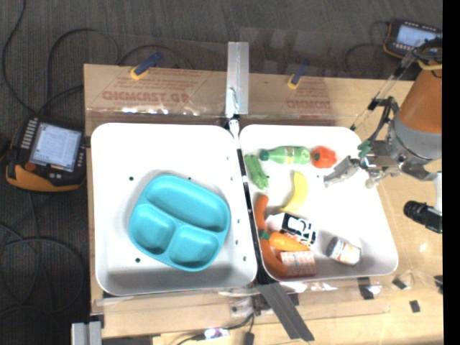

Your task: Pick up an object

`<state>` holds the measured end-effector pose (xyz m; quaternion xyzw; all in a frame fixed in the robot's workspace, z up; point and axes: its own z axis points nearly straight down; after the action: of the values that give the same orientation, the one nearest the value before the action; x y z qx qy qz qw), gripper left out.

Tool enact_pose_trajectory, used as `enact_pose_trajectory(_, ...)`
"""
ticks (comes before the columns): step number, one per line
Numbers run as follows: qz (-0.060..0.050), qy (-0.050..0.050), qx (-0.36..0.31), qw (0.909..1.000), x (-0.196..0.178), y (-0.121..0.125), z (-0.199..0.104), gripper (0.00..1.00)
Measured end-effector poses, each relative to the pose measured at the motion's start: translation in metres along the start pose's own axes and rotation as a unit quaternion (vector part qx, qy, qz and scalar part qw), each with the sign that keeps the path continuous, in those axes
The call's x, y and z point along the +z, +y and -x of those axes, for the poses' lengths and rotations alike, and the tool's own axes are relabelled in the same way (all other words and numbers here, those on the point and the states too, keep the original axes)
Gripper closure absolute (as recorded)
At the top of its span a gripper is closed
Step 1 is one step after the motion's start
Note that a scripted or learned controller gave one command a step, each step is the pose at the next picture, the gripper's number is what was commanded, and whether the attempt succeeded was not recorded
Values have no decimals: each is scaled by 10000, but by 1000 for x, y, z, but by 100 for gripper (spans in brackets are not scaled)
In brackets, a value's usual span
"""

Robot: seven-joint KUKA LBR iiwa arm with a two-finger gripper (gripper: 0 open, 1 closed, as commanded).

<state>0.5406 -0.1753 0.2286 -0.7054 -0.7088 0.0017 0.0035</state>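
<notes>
Dark carpet surrounds my bench; pincer hovers with fingers spread, holding nothing, over the right bin; nearest, the banana lies down-left of it, long axis running roughly top-to-bottom.

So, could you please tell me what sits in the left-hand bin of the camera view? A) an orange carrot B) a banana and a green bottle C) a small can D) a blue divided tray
D: the blue divided tray lies by itself in the left bin, while the banana, green bottle and the other small items sit in the right bin.
</notes>
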Motion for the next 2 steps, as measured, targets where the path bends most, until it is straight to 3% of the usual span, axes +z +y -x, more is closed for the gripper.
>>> enact_pose_trajectory(1, -3, -1, -759, 9971, 117, 22, -77, 0)
enact_pose_trajectory(2, 50, -10, -906, 9959, 139, 77, -69, 0)
